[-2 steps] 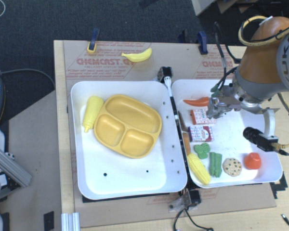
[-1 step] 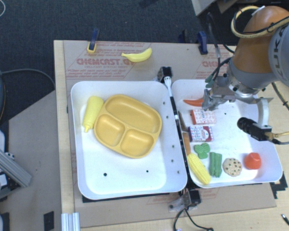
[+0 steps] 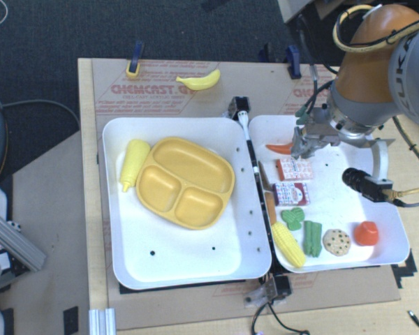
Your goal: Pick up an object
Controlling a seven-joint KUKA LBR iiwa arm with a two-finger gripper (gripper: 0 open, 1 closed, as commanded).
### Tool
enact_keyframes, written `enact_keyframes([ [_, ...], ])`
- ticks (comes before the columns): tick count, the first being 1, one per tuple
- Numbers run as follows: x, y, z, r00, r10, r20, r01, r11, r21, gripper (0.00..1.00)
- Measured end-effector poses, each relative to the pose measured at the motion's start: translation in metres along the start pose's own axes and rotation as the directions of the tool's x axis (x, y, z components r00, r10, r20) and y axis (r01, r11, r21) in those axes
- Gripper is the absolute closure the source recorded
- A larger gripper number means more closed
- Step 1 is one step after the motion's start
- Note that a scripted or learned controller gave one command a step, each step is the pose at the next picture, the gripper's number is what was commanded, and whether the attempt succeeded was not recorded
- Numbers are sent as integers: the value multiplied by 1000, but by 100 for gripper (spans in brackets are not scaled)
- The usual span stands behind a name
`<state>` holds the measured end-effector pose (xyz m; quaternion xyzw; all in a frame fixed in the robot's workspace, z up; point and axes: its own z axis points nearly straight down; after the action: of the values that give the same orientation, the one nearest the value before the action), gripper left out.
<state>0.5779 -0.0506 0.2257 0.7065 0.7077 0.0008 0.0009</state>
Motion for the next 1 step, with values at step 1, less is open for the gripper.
enact_keyframes([
  [1,1,-8,9,1000,2,0,-2,1000,6,100],
])
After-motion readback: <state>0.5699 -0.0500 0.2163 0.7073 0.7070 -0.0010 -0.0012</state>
